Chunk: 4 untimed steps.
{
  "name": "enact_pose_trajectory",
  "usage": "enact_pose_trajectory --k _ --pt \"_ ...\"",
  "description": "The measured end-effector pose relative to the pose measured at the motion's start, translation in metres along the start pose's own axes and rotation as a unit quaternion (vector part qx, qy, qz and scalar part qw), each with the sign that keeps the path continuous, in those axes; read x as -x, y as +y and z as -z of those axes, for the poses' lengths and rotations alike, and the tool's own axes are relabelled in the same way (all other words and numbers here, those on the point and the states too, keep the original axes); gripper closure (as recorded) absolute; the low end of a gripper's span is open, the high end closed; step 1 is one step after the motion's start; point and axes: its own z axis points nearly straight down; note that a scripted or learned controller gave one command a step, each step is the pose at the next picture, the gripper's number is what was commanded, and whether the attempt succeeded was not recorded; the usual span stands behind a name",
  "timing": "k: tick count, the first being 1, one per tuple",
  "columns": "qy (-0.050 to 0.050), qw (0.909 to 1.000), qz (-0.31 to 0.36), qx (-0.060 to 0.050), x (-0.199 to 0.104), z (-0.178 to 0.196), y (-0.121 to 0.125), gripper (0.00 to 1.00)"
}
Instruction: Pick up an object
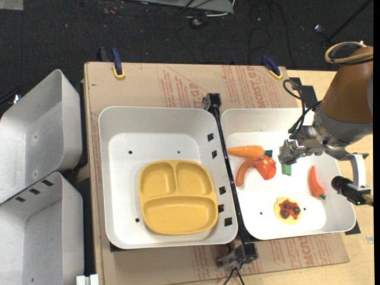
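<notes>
From the overhead camera view, the arm comes in from the right and its gripper (289,154) sits low over the right bin (249,120), just beside a small green piece (287,170) on the bin floor. Whether the tool is spread or closed cannot be told from this angle; the wrist hides it, and nothing can be seen in its hold. Taking that gripper as the landmark: immediately to its left lies a red pepper-shaped toy (266,167), and left again an orange carrot (246,151) and a curved orange sausage-like piece (242,171), the three bunched close or touching. To the gripper's right and a little lower rests a slim red-orange chilli (316,182), on its own. Below the gripper, toward the front wall, lies a flat yellow disc with dark red berries (288,209). Far left of the gripper, in the left bin (119,129), sits a yellow divided tray (177,196). These look like light, hard plastic play foods, probably smooth and inclined to slip or roll. The pepper is the nearest candidate; a grip across its rounded body seems best, though its crowding neighbours may get nudged. The lone chilli would offer a cleaner pinch across its narrow middle.
</notes>
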Motion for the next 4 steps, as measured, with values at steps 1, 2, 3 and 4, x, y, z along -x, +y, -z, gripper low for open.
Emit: enact_pose_trajectory --k 1,2,3,4 --pt "0.001 1.0000 0.003 0.000 -0.059 0.009 0.006 1.00" --pt "0.001 1.0000 0.003 0.000 -0.105 0.018 0.017 1.00" --pt "0.001 1.0000 0.003 0.000 -0.164 0.014 0.036 1.00" --pt "0.001 1.0000 0.003 0.000 -0.223 0.020 0.041 1.00"
